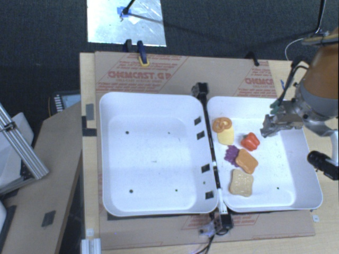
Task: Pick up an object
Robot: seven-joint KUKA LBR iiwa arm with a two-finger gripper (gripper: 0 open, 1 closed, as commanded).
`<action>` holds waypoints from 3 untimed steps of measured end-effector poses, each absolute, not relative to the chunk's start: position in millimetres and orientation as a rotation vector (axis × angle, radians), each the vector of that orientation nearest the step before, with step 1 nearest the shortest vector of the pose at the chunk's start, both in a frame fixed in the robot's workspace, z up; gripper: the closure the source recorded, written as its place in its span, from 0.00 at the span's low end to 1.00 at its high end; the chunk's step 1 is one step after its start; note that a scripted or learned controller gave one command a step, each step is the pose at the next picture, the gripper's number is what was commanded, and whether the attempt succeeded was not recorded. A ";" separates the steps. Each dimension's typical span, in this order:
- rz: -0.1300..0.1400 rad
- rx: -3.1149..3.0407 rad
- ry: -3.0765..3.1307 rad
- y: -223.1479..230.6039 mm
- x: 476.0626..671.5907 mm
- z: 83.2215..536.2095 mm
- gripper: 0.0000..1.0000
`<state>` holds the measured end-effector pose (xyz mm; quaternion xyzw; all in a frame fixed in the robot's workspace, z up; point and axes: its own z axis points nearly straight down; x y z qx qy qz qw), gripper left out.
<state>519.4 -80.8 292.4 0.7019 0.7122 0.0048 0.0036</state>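
Two white bins (151, 102) sat on tan cardboard printed with red lettering (139, 74). The right bin held an orange pretzel (222, 124), yellow block (226, 136), red pepper (250, 141), purple grapes (231, 154), orange piece (247, 161) and beige toast (241, 183).

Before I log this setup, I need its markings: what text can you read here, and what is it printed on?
"CHEMCAST G P", red print on the brown board behind the left bin.
A second red print on that board behind the right bin starts "CHEMC"; the rest is hidden.
The red print along the front edge is too blurred to read.
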 end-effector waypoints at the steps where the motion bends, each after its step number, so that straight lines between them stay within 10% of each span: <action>1: 0.021 2.198 2.234 16.1 487.1 400.4 1.00; 3: 0.011 2.209 2.231 165.3 486.7 466.4 1.00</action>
